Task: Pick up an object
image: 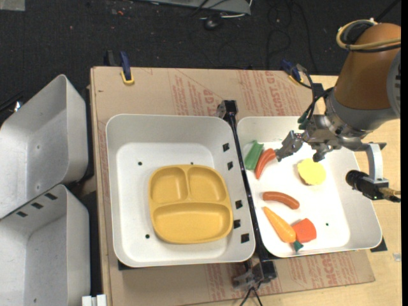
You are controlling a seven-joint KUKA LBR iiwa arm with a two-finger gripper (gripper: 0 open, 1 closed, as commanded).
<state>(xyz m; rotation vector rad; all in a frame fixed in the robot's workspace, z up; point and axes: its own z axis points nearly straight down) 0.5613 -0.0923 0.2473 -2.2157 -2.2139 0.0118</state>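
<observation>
Since the toy foods lie spread apart in the right bin (363,231), the hand (308,146) hangs with fingers spread above the yellow piece (312,172), pinching nothing.

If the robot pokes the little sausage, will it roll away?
Probably a bit. The sausage looks round and smooth, so a sideways push could roll it. It lies loose on the flat floor of the right bin, and looks like a stiff, light toy.

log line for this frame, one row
arm: over right bin | gripper: open, holding nothing, above yellow piece | left bin: yellow tray
</observation>
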